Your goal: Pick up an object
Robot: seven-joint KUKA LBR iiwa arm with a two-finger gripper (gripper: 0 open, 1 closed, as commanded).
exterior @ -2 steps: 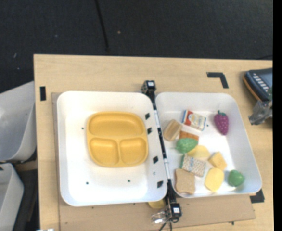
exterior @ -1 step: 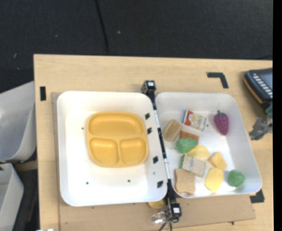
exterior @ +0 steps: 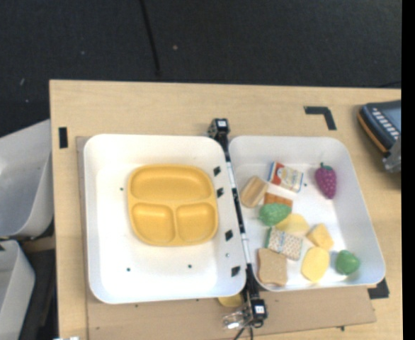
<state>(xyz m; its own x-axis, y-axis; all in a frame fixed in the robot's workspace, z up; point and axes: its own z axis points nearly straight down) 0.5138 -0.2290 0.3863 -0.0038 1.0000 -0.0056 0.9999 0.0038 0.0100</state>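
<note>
While nothing has been picked up yet, the toy food is waiting in the right bin [exterior: 360, 211].
The purple grapes [exterior: 326, 180], green ball [exterior: 347, 261] and bread slice [exterior: 272, 267] are piled together there, easy to reach from the right. A yellow tray [exterior: 172, 204] is laid in the left bin [exterior: 108, 261] to be filled. How the jaws stand cannot be told.

Even, bright overhead light washes the two white bins [exterior: 101, 275] nearly flat, shadows are faint, and the whole frame is slightly soft.
</note>
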